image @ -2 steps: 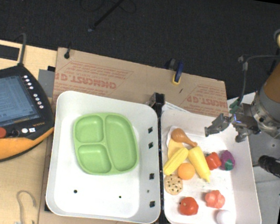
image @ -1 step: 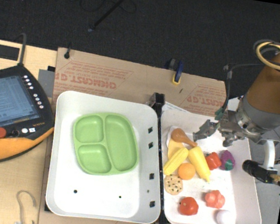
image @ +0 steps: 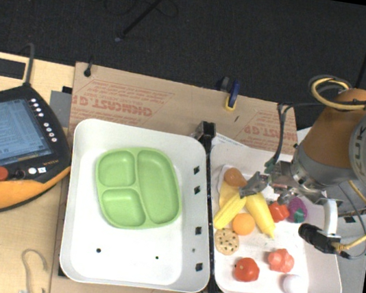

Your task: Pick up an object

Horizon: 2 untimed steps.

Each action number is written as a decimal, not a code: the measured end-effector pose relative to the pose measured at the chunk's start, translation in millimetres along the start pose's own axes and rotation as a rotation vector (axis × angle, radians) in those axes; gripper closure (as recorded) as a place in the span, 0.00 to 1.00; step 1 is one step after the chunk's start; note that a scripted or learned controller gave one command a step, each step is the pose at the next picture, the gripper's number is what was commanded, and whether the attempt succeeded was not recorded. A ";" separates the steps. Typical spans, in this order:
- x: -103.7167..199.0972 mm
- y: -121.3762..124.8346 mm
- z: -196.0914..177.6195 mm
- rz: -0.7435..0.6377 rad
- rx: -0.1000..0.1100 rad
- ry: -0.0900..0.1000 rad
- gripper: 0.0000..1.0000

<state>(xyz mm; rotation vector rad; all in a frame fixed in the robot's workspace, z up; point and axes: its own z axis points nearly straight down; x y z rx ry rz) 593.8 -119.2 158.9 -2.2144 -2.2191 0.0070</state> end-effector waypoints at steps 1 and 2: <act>-7.3 -3.1 50.1 0.001 -0.001 0.000 0.00; -5.1 -2.1 70.1 0.002 -0.004 0.002 0.00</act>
